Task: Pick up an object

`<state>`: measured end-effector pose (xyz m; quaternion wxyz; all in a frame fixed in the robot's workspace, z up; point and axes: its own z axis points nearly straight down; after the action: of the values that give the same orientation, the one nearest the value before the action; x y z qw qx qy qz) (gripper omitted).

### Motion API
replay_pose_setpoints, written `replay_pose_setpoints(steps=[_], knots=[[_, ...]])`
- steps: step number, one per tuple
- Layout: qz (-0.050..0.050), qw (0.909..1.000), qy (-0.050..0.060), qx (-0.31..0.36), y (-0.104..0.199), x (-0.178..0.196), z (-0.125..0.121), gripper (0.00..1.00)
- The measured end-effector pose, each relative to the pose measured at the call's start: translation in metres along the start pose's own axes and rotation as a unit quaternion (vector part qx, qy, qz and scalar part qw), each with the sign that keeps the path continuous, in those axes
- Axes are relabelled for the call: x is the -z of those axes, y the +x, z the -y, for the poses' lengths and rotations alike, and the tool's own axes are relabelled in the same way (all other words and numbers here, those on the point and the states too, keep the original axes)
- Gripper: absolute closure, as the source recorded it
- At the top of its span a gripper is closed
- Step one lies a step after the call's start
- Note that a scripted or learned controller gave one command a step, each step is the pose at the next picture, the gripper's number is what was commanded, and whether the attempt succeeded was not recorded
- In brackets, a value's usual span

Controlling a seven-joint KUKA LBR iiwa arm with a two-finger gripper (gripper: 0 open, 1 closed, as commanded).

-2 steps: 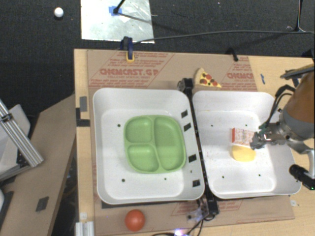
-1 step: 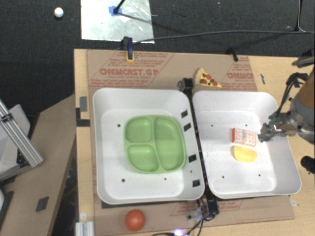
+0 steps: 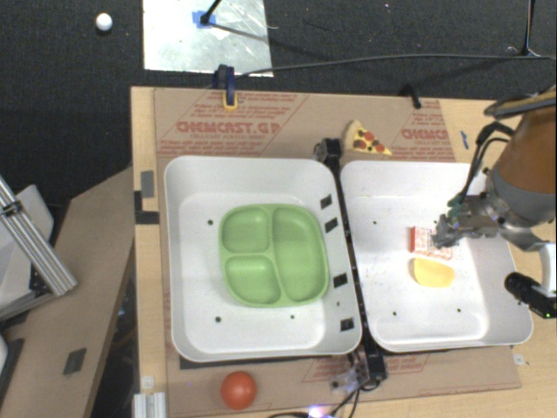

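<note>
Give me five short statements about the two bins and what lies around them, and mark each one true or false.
1. A green divided plate lies in the left bin. True.
2. The yellow piece lies in the left bin. False: it lies in the right bin.
3. The gripper is over the right bin, next to a small red and white item. True.
4. The red ball lies inside a bin. False: it sits outside, in front of the left bin.
5. The toy pizza slice lies on the board behind the bins. True.
</note>
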<state>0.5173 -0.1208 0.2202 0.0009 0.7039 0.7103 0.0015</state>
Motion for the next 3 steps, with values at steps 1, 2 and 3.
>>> replay_pose_setpoints(steps=[1, 2, 3], knots=[[0.0, 1.0, 0.0, 0.0, 0.048, 0.01, -0.008, 1.0], [0.0, 1.0, 0.001, 0.0, 0.104, 0.0, -0.016, 1.0], [0.0, 1.0, 0.001, 0.0, 0.161, 0.002, -0.013, 1.0]])
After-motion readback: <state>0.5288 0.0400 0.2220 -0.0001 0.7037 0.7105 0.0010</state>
